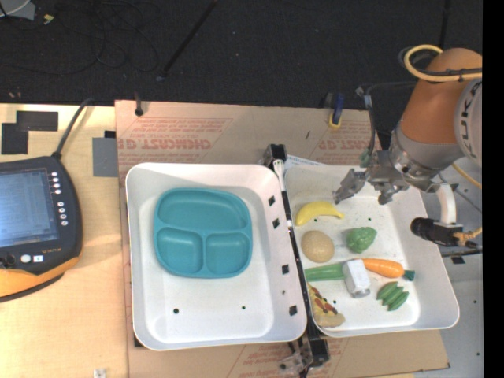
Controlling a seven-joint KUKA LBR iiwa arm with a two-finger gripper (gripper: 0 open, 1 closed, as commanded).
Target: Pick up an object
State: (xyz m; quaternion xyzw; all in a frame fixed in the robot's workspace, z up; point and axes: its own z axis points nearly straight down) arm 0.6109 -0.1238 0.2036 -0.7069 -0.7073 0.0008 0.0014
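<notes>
Below the end effector (368,186), poised with fingers spread and nothing between them: banana (316,212), green lump (361,239), carrot (383,268), all loose in the right bin (437,309). Approach step is judged current; descent and closure are required next.

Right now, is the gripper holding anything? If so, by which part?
Nothing held. The gripper hangs open above the right bin, apart from the banana and other toy food.

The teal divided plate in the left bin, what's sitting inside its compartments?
All three compartments of the teal plate show bare teal surface, with no food inside. The plate rests flat in the left bin; the bin floor beneath it is covered, so anything under it cannot be seen.
</notes>
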